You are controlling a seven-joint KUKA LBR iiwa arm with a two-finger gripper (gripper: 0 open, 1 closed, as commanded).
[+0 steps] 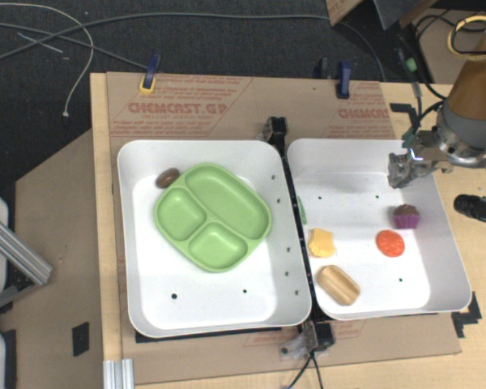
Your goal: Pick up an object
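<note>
Grey two-finger gripper (402, 171) at upper right of right shallow white bin (348, 164), above small purple object (406, 215); finger state: cannot tell.

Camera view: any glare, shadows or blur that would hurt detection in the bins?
Camera view: lighting even and soft; the white bins run bright with mild washout but no hard glare. Faint shadow under the green tray and below the gripper. The gripper looks slightly soft; the purple item, the orange one and the small brown piece stay distinct.
</note>
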